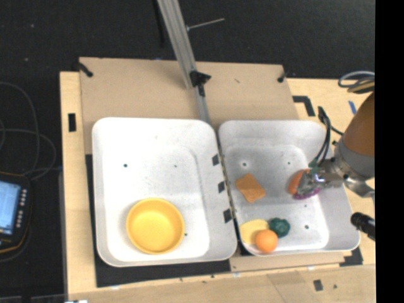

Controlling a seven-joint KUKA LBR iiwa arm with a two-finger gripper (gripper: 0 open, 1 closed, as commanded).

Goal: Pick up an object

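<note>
Seen from above at a slant, a tan wooden bench (158, 87) against dark floor, with black tape marks at its corners and the right bin (265, 130) taken as the landmark. Touching that bin's left wall, the left bin (158, 131), white and shallow alike, with a yellow bowl (155, 225) in its near part, well apart from the right bin. Beyond the right bin's far-left corner, a grey metal rail (180, 36) slanting up and away across the bench. Far left of the right bin, past the bench edge, loose black cables (25, 137) and a dark screen device (9, 210). Inside the right bin, near its middle, a tan-orange block (250, 187) lying flat. At the bin's near wall, an orange ball (266, 240) touching a pale yellow piece (251, 226), with a dark green lump (279, 226) just beside both. Toward the bin's right wall, well apart from that near cluster, an orange-red object (295, 183) with something purple (307, 194) at its near-right side. Reaching in over the right bin's right rim, the arm (358, 137), orange band above a grey wrist, tilted down toward the bin floor. At its tip, low over the bin's right half, the gripper (310, 182), right against the orange-red object and the purple thing. Hard to make out there: cannot tell whether wide, narrow or closed on anything.
</note>
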